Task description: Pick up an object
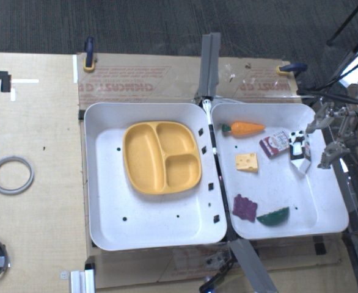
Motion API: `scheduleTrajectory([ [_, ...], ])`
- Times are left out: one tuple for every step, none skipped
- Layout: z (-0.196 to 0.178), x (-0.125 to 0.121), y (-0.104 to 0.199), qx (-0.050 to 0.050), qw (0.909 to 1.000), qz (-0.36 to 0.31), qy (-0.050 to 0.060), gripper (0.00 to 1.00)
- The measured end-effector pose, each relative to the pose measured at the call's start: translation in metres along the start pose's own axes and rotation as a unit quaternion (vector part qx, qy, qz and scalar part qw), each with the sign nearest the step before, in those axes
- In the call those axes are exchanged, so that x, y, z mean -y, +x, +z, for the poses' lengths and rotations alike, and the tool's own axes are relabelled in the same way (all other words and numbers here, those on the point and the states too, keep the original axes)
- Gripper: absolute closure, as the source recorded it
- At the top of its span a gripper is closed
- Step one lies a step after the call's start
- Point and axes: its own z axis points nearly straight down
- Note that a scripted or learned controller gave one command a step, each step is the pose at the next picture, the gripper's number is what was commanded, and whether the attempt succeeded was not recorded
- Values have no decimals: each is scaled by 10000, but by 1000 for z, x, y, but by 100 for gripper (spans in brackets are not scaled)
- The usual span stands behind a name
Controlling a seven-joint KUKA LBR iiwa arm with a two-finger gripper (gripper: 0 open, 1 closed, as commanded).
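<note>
1. Nearest the camera, at the lower middle of the frame, the right bin (pixel 325 221) holds a flat purple piece (pixel 245 208) and, just beside it to the right, a curved dark green piece (pixel 273 217).
2. Higher in the same bin lie a yellow cheese wedge (pixel 247 162) with holes, an orange carrot (pixel 245 128) near the upper left corner of that bin, and a small maroon and white packet (pixel 274 144).
3. The gripper (pixel 299 154) hangs at the right side of the right bin, just beside the packet. It is a black and white block with a pale tip pointing down. I cannot tell how its end stands, and nothing shows in its hold.
4. The left bin (pixel 105 218) holds a yellow divided plate (pixel 162 157) with three compartments.
5. Handling, as a judgement: the packet is the closest candidate. It looks light and thin (probably crinkly and slippery), so a grip across its short sides seems safest. The cheese and carrot look like stiff toy pieces, light and not fragile; the carrot's thick middle offers the steadiest hold.
6. Outside the bins, at the left edge of the frame, a grey ring (pixel 10 174) lies on the bench (pixel 38 237).
</note>
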Motion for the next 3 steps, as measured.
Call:
scheduleTrajectory([
  [90,-7,-97,2,9996,271,-1,0],
  [178,-8,-90,5,9798,2002,4,0],
  [168,-10,-92,27,9802,1982,8,100],
])
